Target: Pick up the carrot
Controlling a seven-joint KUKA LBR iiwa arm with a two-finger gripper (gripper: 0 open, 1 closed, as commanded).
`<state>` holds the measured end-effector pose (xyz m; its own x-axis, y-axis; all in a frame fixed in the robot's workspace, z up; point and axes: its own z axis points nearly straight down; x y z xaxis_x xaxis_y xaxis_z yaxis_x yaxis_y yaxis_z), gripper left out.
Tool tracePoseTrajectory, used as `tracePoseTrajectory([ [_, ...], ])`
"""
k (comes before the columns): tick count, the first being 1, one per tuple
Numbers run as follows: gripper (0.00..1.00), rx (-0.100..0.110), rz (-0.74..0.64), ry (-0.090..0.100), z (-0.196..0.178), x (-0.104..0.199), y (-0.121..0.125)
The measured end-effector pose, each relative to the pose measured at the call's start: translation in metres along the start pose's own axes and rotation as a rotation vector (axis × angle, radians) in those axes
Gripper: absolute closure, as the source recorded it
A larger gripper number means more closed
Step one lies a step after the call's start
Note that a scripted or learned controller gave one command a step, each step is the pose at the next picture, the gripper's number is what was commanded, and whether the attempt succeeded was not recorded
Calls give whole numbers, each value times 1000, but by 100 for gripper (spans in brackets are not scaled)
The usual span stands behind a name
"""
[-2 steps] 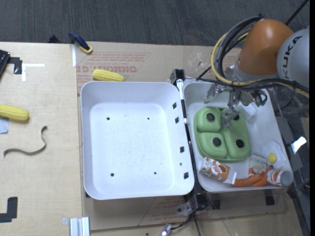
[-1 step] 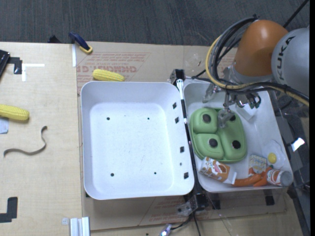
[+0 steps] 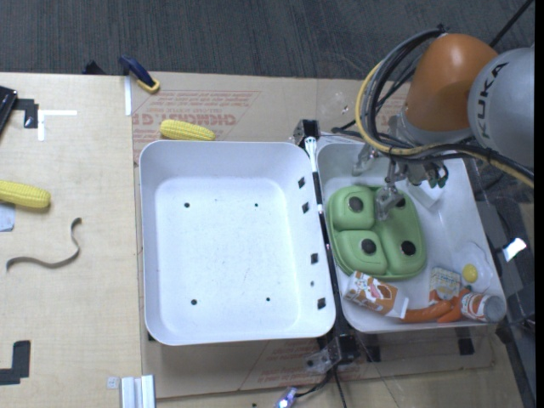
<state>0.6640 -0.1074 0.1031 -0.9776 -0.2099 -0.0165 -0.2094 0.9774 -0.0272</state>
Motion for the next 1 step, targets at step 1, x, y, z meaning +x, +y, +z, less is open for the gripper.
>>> tracePoseTrajectory([
  [1, 0, -20, 230, 0, 2, 5, -24],
])
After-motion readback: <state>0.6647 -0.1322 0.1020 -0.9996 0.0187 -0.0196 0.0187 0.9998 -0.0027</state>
